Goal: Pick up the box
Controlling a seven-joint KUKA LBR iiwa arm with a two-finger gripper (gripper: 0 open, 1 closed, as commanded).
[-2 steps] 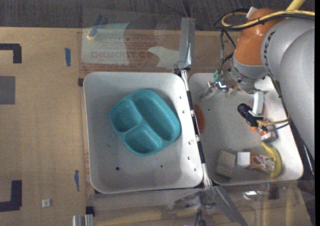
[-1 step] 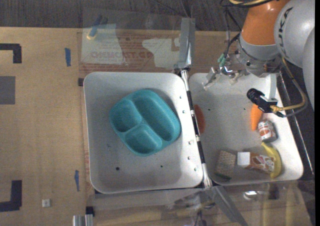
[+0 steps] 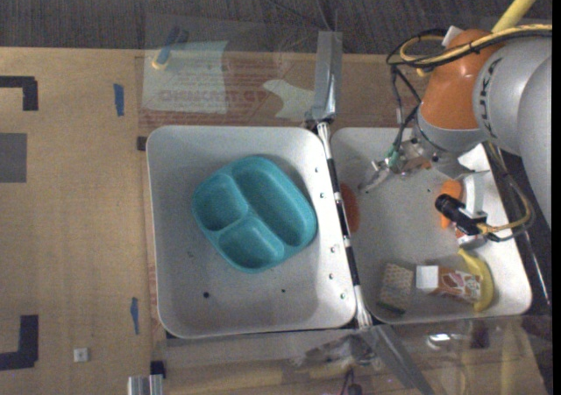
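1. Camera view: the box (image 3: pixel 453 282) lies at the near edge of the right bin (image 3: pixel 386 236), beside a banana (image 3: pixel 479 280).
2. The end effector (image 3: pixel 390 165) hovers well apart from it, at the far side (fingers spread, holding nothing).
3. Approach, grasp and lift all remain, I judge.

Teal plate (image 3: pixel 254 211) left bin (image 3: pixel 175 297), box (image 3: pixel 458 282), possibly, beside banana (image 3: pixel 479 281)

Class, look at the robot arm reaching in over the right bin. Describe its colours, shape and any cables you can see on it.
The arm is a thick, rounded grey body with a glossy orange band above the wrist. Black and yellow cables loop around the band and run down toward the small metallic gripper. Dark lettering marks the grey casing, too small to read for certain.
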